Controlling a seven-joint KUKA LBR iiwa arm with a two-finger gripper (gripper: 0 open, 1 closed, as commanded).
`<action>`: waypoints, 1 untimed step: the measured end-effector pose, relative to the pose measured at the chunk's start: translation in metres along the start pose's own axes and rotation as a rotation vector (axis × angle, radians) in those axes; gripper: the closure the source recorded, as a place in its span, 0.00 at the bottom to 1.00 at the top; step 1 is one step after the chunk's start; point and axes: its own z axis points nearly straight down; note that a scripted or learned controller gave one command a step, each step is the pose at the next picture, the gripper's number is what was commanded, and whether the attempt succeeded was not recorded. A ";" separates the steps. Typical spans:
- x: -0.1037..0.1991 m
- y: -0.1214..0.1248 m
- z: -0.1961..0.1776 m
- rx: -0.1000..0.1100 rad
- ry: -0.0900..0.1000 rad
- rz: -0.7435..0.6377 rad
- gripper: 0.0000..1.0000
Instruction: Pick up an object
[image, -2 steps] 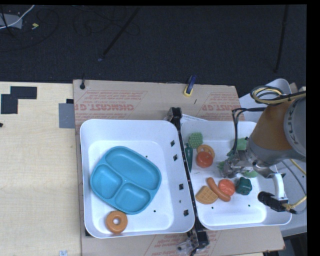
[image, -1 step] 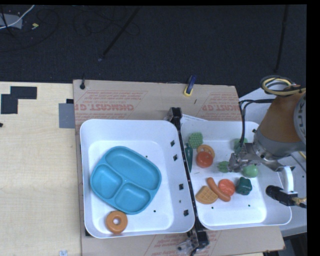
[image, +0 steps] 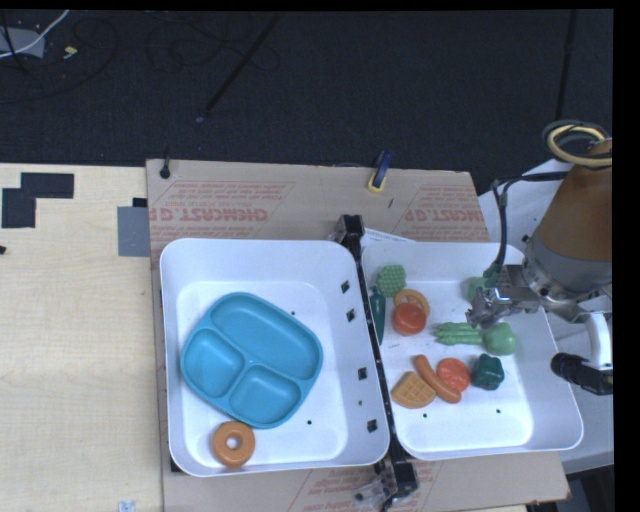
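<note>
I see gripper (image: 487, 305) low nr right bin's (image: 545, 425) right edge | over green toys (image: 478, 333), poss. touching | jaws: can't tell | blue plate (image: 250, 358), donut (image: 233, 443) in left bin (image: 260, 262)

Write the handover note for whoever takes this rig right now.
Gripper: low over the right bin, among the toy food beside the green pieces; finger state unclear.
Items: tomato, orange sausage and others lie in the right bin; blue divided plate and donut lie in the left bin.
Done: nothing visibly held.
Left: grasp one object and lift.
</note>
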 end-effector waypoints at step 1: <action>-0.001 0.000 -0.031 0.001 0.000 0.000 1.00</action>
